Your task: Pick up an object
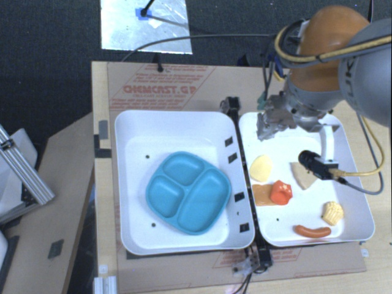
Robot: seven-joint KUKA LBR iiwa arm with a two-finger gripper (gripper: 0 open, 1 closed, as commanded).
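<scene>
Several toy foods lie in the right bin (pixel 355 182): a pale yellow rounded piece (pixel 260 167), a red pepper (pixel 281 192) resting on a flat brown slice (pixel 262 195), a beige wedge (pixel 301 177), a yellow corn piece (pixel 332 212) and a sausage (pixel 312 230). My gripper (pixel 269 125) hangs over the bin's far left corner, above and behind the pale yellow piece. I see nothing held in it. The arm's grey body and orange band (pixel 327 32) cover the bin's far side.
The left bin (pixel 141 133) holds a blue divided plate (pixel 187 192). A black divider with clips (pixel 240 164) runs between the bins. A black fitting with a yellow cable (pixel 315 164) hangs off the arm over the beige wedge.
</scene>
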